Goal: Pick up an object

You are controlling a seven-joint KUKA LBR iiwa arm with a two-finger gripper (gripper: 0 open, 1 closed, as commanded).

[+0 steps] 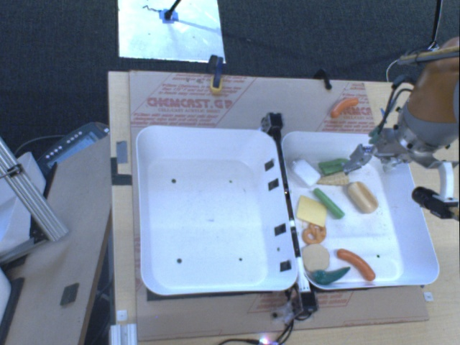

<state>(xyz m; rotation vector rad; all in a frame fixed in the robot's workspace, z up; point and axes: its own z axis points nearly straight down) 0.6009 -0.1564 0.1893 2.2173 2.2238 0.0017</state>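
Note:
The right bin (413, 244) holds several toy foods. A dark green block (331, 167) lies at its back, with a white block (305, 171) to its left and a beige cracker (333, 180) just in front. Further forward are a bread roll (361, 197), a long green stick (328, 203), a yellow cheese wedge (311, 210), a pretzel (313, 233), a round biscuit (315, 256), a green pepper (330, 274) and an orange sausage (356, 264). My gripper (357, 158) hangs low over the back of this bin, just right of the green block, slanting down to the left.
The left bin (154, 192) adjoins the right one along a black-clipped divider (280, 185). Another orange sausage (344, 107) lies on the bench board behind the right bin. The arm's wrist (424, 121) and cables fill the upper right.

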